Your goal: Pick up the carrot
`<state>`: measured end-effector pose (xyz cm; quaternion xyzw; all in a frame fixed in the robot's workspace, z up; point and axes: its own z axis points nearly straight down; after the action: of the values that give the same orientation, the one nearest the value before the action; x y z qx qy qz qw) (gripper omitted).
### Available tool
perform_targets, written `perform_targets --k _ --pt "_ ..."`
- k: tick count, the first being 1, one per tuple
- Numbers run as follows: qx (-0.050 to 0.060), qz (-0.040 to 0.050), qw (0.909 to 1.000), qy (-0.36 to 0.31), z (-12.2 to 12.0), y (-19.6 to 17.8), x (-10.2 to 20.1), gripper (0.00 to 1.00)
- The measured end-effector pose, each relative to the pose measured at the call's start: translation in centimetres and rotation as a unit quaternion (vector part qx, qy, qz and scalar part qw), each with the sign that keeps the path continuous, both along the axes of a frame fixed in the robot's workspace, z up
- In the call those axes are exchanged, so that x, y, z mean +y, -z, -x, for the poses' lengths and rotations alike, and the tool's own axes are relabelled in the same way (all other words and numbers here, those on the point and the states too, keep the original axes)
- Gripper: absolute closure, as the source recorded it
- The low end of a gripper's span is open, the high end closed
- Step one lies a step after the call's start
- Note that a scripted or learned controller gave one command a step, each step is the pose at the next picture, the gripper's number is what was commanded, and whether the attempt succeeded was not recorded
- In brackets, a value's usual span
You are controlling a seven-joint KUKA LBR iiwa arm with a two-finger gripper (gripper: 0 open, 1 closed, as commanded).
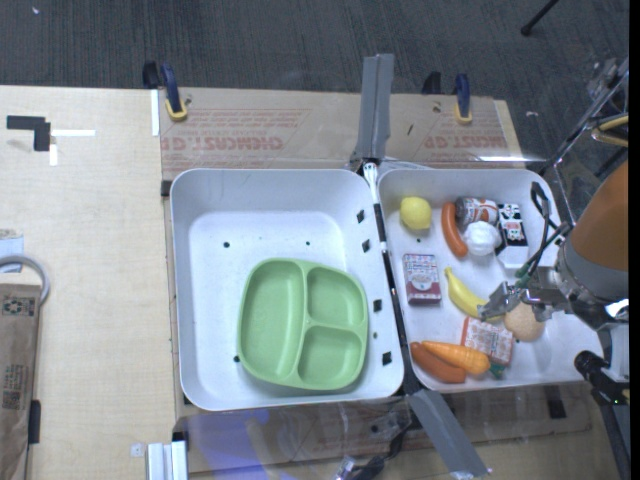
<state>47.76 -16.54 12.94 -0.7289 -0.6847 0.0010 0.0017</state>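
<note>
The long, tapered orange carrot [455, 355] lies at the right white bin's [395, 268] near edge, beside a red-printed packet [489, 340]. The gripper [503, 301] hovers above the packet, holding nothing, fingers apart. Cardboard [260, 133] under the bins shows mirrored, unreadable print.

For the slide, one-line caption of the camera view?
Gripper hovers above the banana in the right bin; carrot lies near its front edge.

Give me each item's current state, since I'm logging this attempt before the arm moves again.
carrot: lying flat at the right bin's near edge, not gripped
tool: low over the right bin, above the carrot's spot, beside the banana
banana: lying flat
lemon: resting in the far corner
green plate: right side up in the left bin
</note>
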Motion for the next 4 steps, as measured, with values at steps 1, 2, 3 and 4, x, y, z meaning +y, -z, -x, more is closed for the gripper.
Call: perform_targets --k 1,2,3,4 --pt "-0.010 0.0034 0.9901 0.140 -0.4 3.2 5.0 0.00" --pt "-0.001 0.0007 0.9982 0.060 0.0 0.3 7.1 0.00" --pt "0.000 -0.0005 0.9901 -0.140 0.1 3.4 5.2 0.00" --pt "-0.002 0.0000 0.9395 -0.343 0.0 2.8 1.0 0.00"
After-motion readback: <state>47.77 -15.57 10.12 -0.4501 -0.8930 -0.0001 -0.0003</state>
